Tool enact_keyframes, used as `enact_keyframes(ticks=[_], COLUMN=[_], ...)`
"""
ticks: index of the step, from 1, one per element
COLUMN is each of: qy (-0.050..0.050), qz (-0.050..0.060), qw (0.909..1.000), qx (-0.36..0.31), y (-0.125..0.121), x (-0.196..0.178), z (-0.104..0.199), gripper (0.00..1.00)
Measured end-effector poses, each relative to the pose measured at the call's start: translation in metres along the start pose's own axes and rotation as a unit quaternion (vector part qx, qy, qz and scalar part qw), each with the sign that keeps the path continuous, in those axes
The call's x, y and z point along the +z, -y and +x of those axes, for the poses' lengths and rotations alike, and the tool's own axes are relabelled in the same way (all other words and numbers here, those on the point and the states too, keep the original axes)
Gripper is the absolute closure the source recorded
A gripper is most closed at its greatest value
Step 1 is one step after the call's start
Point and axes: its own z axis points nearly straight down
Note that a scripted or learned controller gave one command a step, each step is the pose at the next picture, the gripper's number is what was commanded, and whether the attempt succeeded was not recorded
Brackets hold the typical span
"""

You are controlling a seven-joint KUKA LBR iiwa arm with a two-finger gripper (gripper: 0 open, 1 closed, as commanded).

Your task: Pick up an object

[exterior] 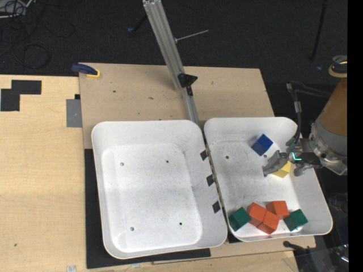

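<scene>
right now i see the tool (282,166) low in the right bin (244,130), over a yellow block (281,172); i cannot tell whether it grips. a blue block (262,144) lies just beyond. two green blocks (239,217) flank the orange blocks (267,215) at that bin's near edge. the left bin (108,137) sits beside it on the surface (136,92).

A dark floor (238,27) is seen behind the bench, with black cables (22,44) lying at the upper left. The bench top (142,92) is made of light brown board, and a paler wooden surface (39,169) is placed beside it. A slanted aluminium profile (167,44) is mounted on the bench.
</scene>
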Motion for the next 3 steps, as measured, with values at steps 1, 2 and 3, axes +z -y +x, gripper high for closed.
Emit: enact_keyframes(ticks=[1, 2, 3], qy=[0.001, 0.0, -0.001], qz=[-0.003, 0.001, 0.001], qw=[1.0, 1.0, 1.0], qx=[0.002, 0.001, 0.001], y=[0.0, -0.006, -0.002], x=[-0.002, 0.061, 0.125], z=[-0.001, -0.001, -0.003], gripper=[0.0, 0.0, 0.0])
